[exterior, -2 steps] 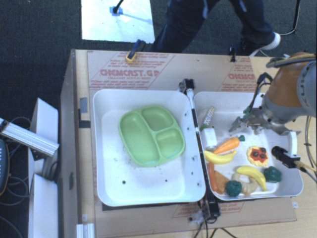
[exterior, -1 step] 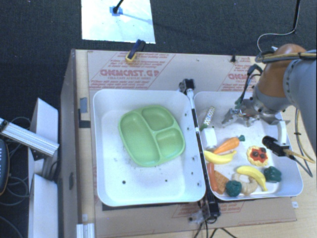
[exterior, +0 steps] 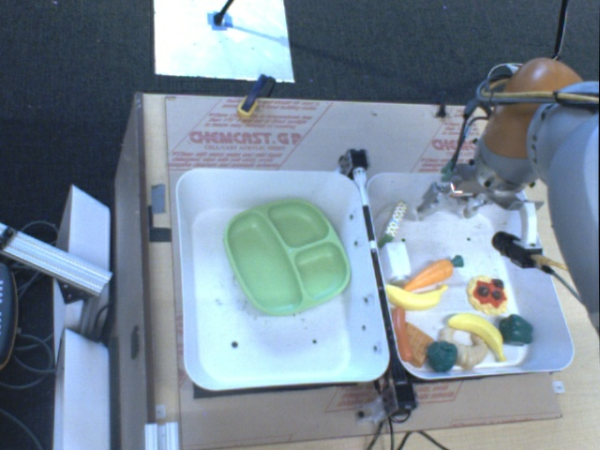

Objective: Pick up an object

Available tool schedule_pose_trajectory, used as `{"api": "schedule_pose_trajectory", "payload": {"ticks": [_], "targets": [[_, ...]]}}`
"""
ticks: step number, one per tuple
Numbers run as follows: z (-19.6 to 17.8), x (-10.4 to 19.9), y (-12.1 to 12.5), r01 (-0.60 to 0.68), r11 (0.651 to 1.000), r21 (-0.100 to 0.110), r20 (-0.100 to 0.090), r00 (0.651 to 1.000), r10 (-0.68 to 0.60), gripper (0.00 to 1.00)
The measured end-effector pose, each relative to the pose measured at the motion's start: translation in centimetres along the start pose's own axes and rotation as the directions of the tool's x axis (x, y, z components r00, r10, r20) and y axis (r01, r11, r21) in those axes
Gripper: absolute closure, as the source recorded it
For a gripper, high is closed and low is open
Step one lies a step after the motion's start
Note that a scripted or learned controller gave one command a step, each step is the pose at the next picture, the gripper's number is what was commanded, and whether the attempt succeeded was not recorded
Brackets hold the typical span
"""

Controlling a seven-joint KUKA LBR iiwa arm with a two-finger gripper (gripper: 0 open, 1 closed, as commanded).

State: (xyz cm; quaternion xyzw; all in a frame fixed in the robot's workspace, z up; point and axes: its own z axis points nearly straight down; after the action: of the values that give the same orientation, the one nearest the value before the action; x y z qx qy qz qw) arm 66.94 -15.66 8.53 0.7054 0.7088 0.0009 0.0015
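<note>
The pickable things lie in the right bin (exterior: 548, 293). There are two bananas, the upper banana (exterior: 415, 296) beside a carrot (exterior: 434, 273) and the lower banana (exterior: 476, 331) near the front wall. One round red-and-yellow tart (exterior: 488, 293) sits between them. There are two dark green broccoli pieces, the right broccoli (exterior: 515, 328) and the front broccoli (exterior: 442, 354). A white block (exterior: 397, 256) and a speckled pale roll (exterior: 395, 217) lie by the dividing wall.

The tool (exterior: 457, 195) hangs over the bin's far end, apart from all of these. Whether it is apart or together I cannot tell, and nothing shows clamped in it.

The left bin (exterior: 211, 345) holds one green plate (exterior: 286, 254) with three compartments. Under both bins the desk is covered by a brown sheet (exterior: 309, 125) printed in red with "CHEMCAST GP", with smaller print too fine to read. A yellow-and-black clamp (exterior: 253, 97) sits at the desk's far edge.
</note>
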Motion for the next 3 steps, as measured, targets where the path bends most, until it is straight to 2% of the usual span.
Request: {"api": "schedule_pose_trajectory", "payload": {"ticks": [1, 2, 3], "targets": [[0.1, 4.8, -7.3, -0.003, 1.000, 0.002, -0.001, 1.000, 0.003, 0.00], [-0.2, 6.6, -3.3, -0.004, 1.000, 0.009, 0.007, 1.000, 0.004, 0.00], [0.1, 1.8, -0.3, -0.001, 1.000, 0.015, -0.001, 1.000, 0.001, 0.00]]}}
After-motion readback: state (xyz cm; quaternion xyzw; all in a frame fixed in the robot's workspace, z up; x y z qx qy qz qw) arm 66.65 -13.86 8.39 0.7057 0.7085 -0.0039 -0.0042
